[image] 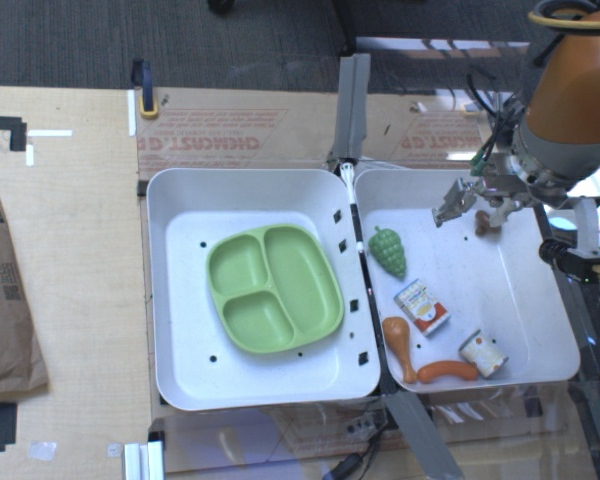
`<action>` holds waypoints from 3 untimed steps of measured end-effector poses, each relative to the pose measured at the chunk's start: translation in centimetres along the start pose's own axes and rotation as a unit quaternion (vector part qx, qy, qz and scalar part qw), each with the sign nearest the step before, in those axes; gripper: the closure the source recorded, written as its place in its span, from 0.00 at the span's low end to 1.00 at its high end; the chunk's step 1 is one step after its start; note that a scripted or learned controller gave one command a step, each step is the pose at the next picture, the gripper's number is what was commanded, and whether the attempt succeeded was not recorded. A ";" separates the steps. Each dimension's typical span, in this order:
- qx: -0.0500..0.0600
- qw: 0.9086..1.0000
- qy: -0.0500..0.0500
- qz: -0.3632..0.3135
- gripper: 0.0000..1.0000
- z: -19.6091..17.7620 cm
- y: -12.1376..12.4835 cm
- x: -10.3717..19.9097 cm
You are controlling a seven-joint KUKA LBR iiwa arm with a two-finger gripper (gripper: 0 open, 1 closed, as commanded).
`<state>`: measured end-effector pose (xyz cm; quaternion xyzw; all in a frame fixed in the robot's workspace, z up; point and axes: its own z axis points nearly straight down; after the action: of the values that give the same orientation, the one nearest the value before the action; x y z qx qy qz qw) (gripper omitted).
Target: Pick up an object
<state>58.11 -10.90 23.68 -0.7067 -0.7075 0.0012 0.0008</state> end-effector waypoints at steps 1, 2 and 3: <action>-0.001 0.993 0.000 -0.121 0.00 7.5 2.7 -9.3; -0.002 0.976 0.000 -0.216 0.00 9.8 2.5 -11.3; -0.002 0.980 0.000 -0.201 0.00 12.9 1.3 -9.9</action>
<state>59.34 -20.77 10.77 -0.5498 -0.8353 -0.0002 -0.0004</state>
